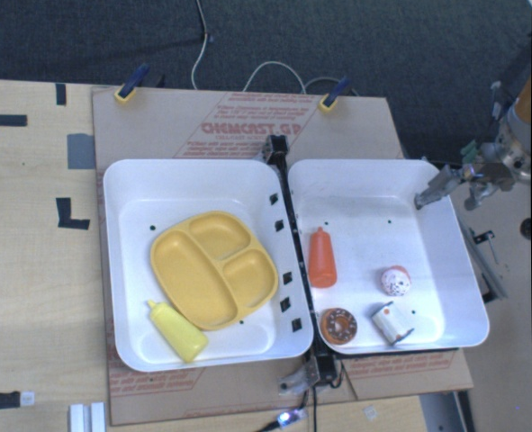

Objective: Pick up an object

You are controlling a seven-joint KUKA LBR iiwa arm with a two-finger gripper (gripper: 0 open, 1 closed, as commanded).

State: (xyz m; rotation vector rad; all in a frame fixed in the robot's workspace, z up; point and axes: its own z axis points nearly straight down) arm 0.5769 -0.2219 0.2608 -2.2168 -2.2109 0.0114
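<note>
The right bin (428, 241) holds an orange bottle (321, 257) lying near its left wall. A white ball with pink speckles (394, 282), a chocolate doughnut (338, 326) and a small white cup (392, 322) on its side lie along its front. In the left bin (126, 241) a yellow divided plate (213, 268) lies beside a yellow squeeze bottle (177, 331). My gripper (447, 199) hangs over the right bin's far right rim, above and away from all the objects. It is open, its two grey fingers spread with nothing between them.
A black divider strip (285, 241) runs between the two bins. The bins rest on a cardboard sheet (247, 124) held by yellow and blue clamps (132, 83) at the back. A white cable (275, 70) loops behind the bins.
</note>
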